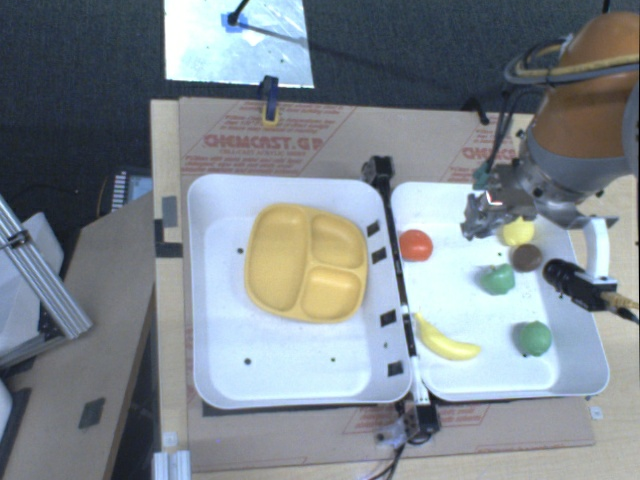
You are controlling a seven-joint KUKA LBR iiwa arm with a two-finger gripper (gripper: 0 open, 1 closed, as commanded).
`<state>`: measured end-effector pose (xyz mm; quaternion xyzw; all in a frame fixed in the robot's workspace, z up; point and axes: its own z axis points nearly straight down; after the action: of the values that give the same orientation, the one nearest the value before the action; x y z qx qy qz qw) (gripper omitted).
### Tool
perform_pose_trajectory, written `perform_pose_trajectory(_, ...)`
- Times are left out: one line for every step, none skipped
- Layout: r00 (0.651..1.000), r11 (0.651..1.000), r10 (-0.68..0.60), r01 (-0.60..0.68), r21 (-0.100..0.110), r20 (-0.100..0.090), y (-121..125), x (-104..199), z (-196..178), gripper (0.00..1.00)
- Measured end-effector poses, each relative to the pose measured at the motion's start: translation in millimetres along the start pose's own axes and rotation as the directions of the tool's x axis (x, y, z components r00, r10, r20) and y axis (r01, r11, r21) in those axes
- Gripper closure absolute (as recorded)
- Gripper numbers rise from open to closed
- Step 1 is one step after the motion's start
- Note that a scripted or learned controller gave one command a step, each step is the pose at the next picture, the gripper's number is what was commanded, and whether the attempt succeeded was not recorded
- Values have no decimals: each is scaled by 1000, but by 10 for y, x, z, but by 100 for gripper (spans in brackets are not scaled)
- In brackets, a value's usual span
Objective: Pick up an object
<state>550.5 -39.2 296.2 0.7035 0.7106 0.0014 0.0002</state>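
The right bin (440,378) holds a red tomato (415,245), a yellow banana (447,340), a small yellow lemon (518,232), a brown ball (527,258), a green pepper-like piece (497,279) and a green apple (535,337). My gripper (485,215) hangs over the back of this bin, just left of the lemon and right of the tomato. Nothing shows between its fingers.
The left bin (220,358) bears a yellow three-compartment plate (300,263). A black divider strip (390,268) runs between the bins. The arm's grey body and orange band (590,58) cover the right bin's back right corner.
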Motion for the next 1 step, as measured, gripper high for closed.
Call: perform_pose_trajectory(1000,1000,1,-1,2,0,54,463,219,100)
